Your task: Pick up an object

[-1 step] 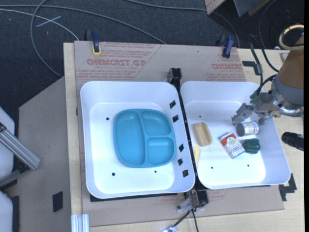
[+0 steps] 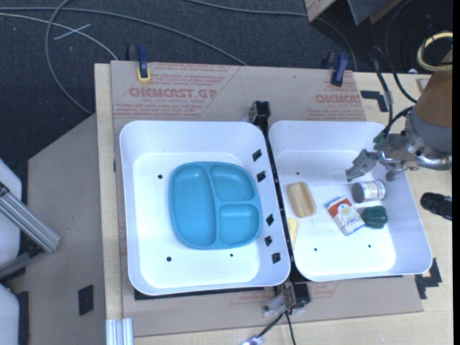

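- Objects for picking lay in the right bin [image 2: 402, 257]: a small white jar [image 2: 369, 190], a red-and-white packet [image 2: 345, 215], a dark green lump [image 2: 374, 216] and a tan oblong block [image 2: 301, 199].
- Gripper [image 2: 368, 165] hung over the upper right part of that bin, reaching in from 3 o'clock; whether its fingers were apart or together could not be told, and nothing showed between them.
- White jar lay on its side just at 6 o'clock of the gripper, close beneath it; its label carried dark marks too small to read.
- Red-and-white packet lay at 7 o'clock of the gripper, just below the jar; its printing was too small to read.
- Dark green lump sat at 6 o'clock of the gripper, below the jar and touching or nearly touching the packet's right end.
- Tan block lay at 8 o'clock of the gripper, near the bin's left wall, apart from the other three.
- Left bin [image 2: 136, 192] held a blue divided plate [image 2: 214, 204] with three compartments, well away at 9 o'clock.
- Board [image 2: 215, 88] under the bins bore red print reading "CHEMCAST GP" above the left bin, repeated in part above the right bin.
- Two blue-and-yellow clamps [image 2: 143, 63] gripped the board's far edge at 12 o'clock.
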`<state>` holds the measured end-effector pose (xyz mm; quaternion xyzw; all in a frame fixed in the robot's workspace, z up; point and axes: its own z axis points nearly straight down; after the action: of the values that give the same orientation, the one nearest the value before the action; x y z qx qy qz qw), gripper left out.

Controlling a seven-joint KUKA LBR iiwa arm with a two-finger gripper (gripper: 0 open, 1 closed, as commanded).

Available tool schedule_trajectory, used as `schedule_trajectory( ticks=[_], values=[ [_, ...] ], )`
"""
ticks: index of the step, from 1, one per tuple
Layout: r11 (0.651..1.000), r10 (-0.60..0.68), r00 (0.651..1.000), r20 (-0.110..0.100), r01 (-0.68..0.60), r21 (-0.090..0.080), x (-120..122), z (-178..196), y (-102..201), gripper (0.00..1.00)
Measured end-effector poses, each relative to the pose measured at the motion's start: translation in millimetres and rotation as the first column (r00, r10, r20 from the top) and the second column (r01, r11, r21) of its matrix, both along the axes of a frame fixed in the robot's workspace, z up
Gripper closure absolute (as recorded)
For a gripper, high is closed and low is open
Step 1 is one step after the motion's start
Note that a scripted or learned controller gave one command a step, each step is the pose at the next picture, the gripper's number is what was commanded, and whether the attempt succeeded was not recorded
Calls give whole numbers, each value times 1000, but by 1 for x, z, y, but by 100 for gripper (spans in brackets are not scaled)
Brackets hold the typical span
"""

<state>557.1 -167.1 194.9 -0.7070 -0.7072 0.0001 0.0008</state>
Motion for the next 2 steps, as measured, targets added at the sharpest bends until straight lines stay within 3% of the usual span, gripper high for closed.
schedule_trajectory(
  ticks=[1, 2],
  values=[
    [1000, 0, 1000, -4, 0, 2, -5, -54, 10, 0],
    [1000, 0, 1000, 20, 0, -6, 1, -84, 8, 0]
  ],
)
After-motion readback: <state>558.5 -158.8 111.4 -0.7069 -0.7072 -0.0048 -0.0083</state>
